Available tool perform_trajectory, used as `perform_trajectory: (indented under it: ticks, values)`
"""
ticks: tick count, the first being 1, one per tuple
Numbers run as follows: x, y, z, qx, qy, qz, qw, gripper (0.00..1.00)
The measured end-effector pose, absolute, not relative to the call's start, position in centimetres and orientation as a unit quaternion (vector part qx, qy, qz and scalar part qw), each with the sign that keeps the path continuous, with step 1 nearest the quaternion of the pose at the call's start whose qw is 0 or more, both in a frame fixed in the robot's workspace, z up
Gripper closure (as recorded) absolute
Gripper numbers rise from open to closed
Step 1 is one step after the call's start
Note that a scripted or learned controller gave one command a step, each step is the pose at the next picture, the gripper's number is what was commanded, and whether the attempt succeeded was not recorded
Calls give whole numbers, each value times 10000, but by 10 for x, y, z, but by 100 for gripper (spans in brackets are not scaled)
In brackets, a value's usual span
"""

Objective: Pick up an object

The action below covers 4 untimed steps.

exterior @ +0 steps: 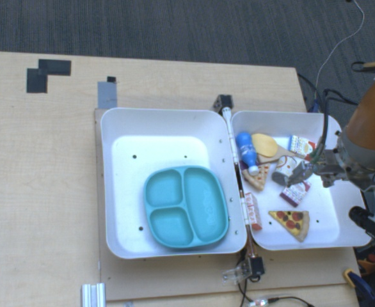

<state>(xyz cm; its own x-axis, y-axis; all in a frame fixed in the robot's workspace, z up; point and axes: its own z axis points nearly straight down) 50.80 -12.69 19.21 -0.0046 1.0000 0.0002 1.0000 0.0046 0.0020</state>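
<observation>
Bins sit side by side on the pale wooden bench (40, 171), their inner rims touching along the middle. The left bin (120, 139) holds a turquoise divided plate (186, 206) with three compartments, lying toward the bin's near right corner.

The right bin (331, 226) carries the clutter. A blue bottle (246, 151) lies along its left wall, cap end pointing toward the near edge. Just beside it, toward the far edge, rests a yellow rounded piece (265, 145). A waffle-like wedge (256, 178) lies just beyond the bottle's cap. Against the near part of the left wall lies a red and white packet (251, 210). A toy pizza slice (291, 222) rests near the bin's near edge. A small white carton (299, 144) sits toward the far right corner.

The arm (370, 130) reaches in over the bin's right edge — the gripper (294, 174) hangs low in the middle of the bin, right above a small dark red box (294, 195). Its dark fingers blend into the objects below, so whether they are apart or closed cannot be told.
</observation>
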Motion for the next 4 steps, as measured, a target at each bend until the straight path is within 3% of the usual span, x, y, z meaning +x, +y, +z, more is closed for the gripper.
perform_trajectory:
  ticks: [1,2,3,4]
  values:
    - [489,-109,87,7062,7080,27,25,0]
    - [491,-109,99,7058,7083,44,53,100]
    - [491,-109,99,7057,7085,43,51,0]
    - [493,-108,109,7052,7090,56,59,100]
